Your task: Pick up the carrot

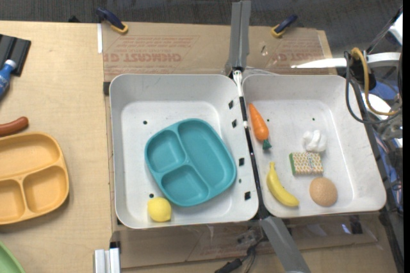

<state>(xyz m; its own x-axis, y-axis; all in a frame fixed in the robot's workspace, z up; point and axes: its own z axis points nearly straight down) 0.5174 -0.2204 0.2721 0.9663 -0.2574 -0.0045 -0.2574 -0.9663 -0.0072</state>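
From the camera above the bench (pixel 64 60), two white bins sit side by side. The carrot (pixel 258 122) lies in the right bin (pixel 346 89), hard against that bin's left wall near the divider between the two bins, its orange body running down toward a small green top at the lower end. It lies apart from the other things in that bin: a banana (pixel 280 187) below it, a small green-and-tan sponge (pixel 306 163) and a white crumpled lump (pixel 313 140) toward the middle, and a tan egg-like ball (pixel 323 191) at the lower right. The left bin (pixel 128 137) holds a teal divided plate (pixel 189 161) and a yellow lemon (pixel 159 209). On the bench to the left rest an orange divided tray (pixel 29 179) and a sausage (pixel 13 126). At the right edge only cables and pale fittings can be made out, so the state of the gripper cannot be told. Judging by this, the task looks to be at its start, with the carrot untouched. The next move likely calls for coming down over the carrot's thick middle with an opening set across its width; the nearby bin wall leaves little room on that side.
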